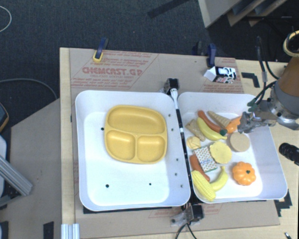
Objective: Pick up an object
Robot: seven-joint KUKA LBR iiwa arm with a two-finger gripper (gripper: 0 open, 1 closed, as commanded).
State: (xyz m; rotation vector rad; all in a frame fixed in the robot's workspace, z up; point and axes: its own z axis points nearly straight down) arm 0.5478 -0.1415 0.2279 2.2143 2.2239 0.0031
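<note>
Camera view, bench inventory, largest item first, places given from the jaws.

1. Left bin [88, 188]: white, shallow, far to the jaws' left in frame.
2. Right bin [273, 160]: white, shallow; the jaws hang over its upper right part.
3. Arm [290, 92]: grey, orange band above the wrist, entering from the right edge.
4. Divided plate [136, 133]: yellow, three compartments, in the left bin, well away from the jaws.
5. Gripper [247, 124]: low over the toy food; whether the jaws are spread or pressed together cannot be told, and nothing is seen between them.
6. Banana [208, 128]: yellow, curved, left of the jaws.
7. Corn cob [204, 186]: yellow, at the bin's near edge, well below the jaws.
8. Pumpkin [243, 173]: orange, green stem, below the jaws.
9. Round beige disc [239, 142]: flat, just beneath the jaws.
10. Orange piece [232, 125]: small, rounded, just left of the jaws, touching or nearly so.
</note>
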